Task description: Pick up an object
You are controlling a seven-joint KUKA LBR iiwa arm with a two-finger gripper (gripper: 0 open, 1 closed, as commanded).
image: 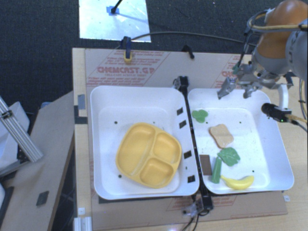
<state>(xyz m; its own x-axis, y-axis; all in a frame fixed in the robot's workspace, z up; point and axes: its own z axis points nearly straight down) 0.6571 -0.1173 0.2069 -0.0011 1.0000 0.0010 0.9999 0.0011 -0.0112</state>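
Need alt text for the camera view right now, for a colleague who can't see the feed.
The claw hangs open above the far rim of the right bin, holding nothing. That bin holds a slice of toast, two green leaves, a banana and a brown block; the left bin holds a yellow divided tray.

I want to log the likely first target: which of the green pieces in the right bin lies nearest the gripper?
The small green leaf at the bin's upper left. It lies closest to the open gripper; the larger leaf and the green stick sit farther down, near the banana.
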